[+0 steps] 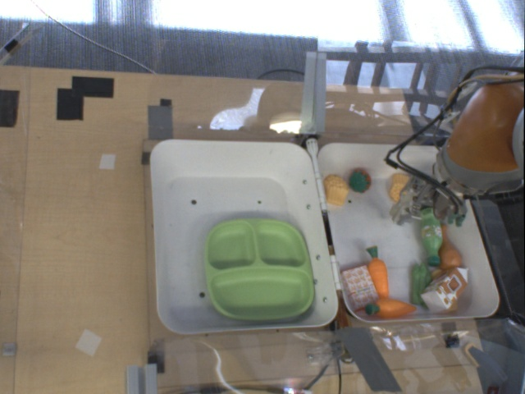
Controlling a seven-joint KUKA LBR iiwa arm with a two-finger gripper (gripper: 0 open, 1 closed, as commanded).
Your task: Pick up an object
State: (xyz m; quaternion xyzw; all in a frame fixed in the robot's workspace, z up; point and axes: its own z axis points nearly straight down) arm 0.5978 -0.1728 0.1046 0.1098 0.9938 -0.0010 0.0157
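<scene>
Green divided plate (259, 268) fills the near half of the left bin (176, 179), out of the picking area.

Right bin (484, 294) holds the targets: carrots (379, 276) and cartons along its near edge, round pieces at its far edge; the arm's gripper (420, 206) hangs over the bin's right side above a green bottle (431, 235), seemingly chosen for its clear approach; whether it is closed cannot be told.

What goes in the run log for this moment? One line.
arm: over right bin | gripper: low above green bottle | carrots: on bin floor | left bin: green plate | pick: not yet done
</scene>
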